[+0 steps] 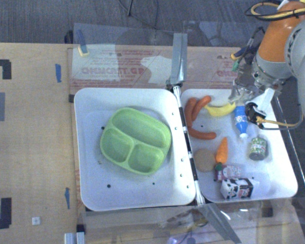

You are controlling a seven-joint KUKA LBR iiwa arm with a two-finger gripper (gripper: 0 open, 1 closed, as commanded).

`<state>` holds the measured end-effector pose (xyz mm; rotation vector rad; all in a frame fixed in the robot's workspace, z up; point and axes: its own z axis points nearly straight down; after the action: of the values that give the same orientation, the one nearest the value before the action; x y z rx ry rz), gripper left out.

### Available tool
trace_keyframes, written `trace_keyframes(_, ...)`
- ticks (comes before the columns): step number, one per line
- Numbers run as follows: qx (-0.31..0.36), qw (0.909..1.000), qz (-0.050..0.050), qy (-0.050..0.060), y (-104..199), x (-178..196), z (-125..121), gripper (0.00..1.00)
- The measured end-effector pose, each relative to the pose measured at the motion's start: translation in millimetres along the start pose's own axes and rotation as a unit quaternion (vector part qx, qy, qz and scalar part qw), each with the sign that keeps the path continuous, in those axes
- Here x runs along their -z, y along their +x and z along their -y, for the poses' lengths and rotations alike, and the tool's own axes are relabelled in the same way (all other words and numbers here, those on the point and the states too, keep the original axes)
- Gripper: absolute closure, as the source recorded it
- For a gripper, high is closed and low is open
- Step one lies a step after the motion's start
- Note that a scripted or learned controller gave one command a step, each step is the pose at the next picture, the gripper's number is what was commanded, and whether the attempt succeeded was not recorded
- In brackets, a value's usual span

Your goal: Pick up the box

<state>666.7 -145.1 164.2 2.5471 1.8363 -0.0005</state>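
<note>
The box [237,188], a small black-and-white carton, lies near the front edge of the right bin [284,174]. A smaller maroon and white box [227,173] lies just behind it, touching it. My gripper [241,94] hangs over the far part of the right bin, above the right end of a yellow banana [219,109] and well away from both boxes. I see nothing held in it.
The right bin also holds red sausages [198,117], a blue-and-white bottle [241,122], a small can [257,148], an orange carrot [222,150] and a brown round item [205,159]. A green divided plate [136,141] lies in the left bin [91,187]. A metal divider [179,60] stands behind the bins.
</note>
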Motion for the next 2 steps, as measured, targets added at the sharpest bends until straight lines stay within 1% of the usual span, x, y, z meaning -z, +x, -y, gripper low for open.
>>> trace_keyframes(1, 0.001, 1.0000, 0.000, 0.000, 1, 0, 0, 0.00)
trace_keyframes(2, -0.059, 0.9983, -0.001, 0.000, 5, -78, 69, 0.00)
